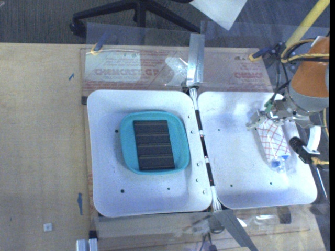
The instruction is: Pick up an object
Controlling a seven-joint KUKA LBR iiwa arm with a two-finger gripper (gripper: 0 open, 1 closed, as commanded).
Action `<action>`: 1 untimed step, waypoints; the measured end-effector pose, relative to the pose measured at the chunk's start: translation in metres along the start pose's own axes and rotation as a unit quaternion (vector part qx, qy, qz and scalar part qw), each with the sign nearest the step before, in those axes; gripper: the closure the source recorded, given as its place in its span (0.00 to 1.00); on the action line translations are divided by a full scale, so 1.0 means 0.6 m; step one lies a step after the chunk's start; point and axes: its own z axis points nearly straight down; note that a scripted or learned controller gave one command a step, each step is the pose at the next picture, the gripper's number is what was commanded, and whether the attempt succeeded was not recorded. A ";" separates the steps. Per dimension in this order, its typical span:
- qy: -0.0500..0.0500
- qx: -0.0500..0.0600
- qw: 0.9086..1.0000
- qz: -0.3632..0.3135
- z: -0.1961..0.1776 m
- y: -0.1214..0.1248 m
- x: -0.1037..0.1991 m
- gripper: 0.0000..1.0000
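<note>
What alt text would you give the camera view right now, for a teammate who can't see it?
The grey arm with an orange band reaches in from the right, its gripper over the right bin at a white cloth with a red grid pattern. The left bin holds a teal tray with a dark ribbed block on it.
</note>
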 end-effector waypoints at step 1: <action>-0.005 -0.012 0.998 -0.060 0.007 -0.022 -0.005 0.00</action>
